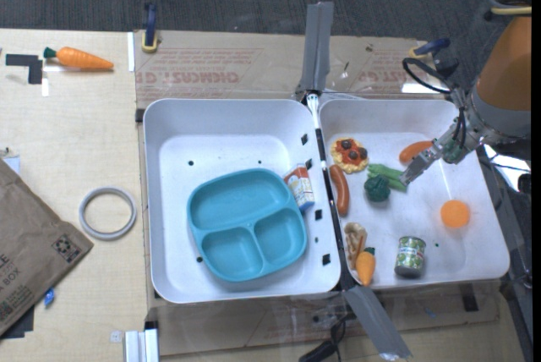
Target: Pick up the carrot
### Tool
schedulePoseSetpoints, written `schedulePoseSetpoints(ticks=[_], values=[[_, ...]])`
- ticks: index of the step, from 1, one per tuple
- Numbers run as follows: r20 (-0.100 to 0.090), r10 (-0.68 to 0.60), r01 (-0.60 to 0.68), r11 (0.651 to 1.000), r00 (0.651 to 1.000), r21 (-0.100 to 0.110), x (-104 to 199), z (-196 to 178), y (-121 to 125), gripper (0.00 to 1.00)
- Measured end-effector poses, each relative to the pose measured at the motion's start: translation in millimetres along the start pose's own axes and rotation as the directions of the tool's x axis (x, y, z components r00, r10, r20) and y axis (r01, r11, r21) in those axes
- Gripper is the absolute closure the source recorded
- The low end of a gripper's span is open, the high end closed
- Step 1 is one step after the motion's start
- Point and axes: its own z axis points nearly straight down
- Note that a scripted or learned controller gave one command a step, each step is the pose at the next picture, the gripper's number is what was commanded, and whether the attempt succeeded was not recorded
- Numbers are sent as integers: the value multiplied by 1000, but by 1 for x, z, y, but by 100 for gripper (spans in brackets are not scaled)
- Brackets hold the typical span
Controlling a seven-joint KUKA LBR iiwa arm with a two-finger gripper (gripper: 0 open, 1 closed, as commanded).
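Observation:
A small orange carrot (pixel 365 266) with a green top lies in the right bin (pixel 473 267), in its near left corner against the wall. A second, larger carrot (pixel 81 59) lies outside the bins on the bench at the far left. My gripper (pixel 416 171) hangs over the middle of the right bin, pointing down and left. Its tip is just right of a green broccoli (pixel 379 183) and below a red-orange piece (pixel 414 150). It is well away from both carrots. Nothing shows as held.
The right bin also holds a pizza slice (pixel 349 155), a hot dog (pixel 340 188), an orange ball (pixel 455 214), a green can (pixel 410 256) and a beige item (pixel 355 235). The left bin (pixel 169 140) holds a blue divided plate (pixel 245 223) and a small bottle (pixel 300 186). A tape ring (pixel 107 211) lies on the bench.

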Motion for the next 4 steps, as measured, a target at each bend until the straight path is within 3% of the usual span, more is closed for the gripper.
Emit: schedulePoseSetpoints(ticks=[1, 2, 3, 4], values=[[-1, 8, -8, 1000, 1000, 0, -29, -8, -75, 0], [-1, 6, -6, 1000, 1000, 0, -29, -16, -73, 100], [-1, 6, -6, 1000, 1000, 0, -29, -16, -73, 0], [-3, 303, -303, 953, 953, 2, -15, 24, -110, 0]])
